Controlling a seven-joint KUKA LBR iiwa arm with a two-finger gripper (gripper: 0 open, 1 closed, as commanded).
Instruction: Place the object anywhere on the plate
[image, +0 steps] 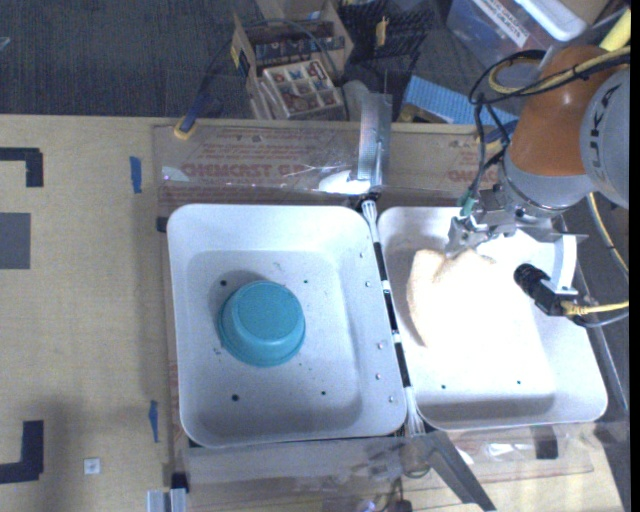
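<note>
Lying pale and washed out by glare in the right bin (585, 395), a plate (470, 305) was all I could make out there, its left edge a cream curve near the bin's left wall. I could not pick out any separate object on it or beside it. My claw (468, 240) hung over the plate's far edge, and I could not tell how it was set. The grey arm (560, 130) with its orange band came in from the right above it. Across the divider, the left bin (200, 235) held a blue bowl (262, 322), upside down, left of centre. Both bins sat side by side on the tan surface (70, 330).
</note>
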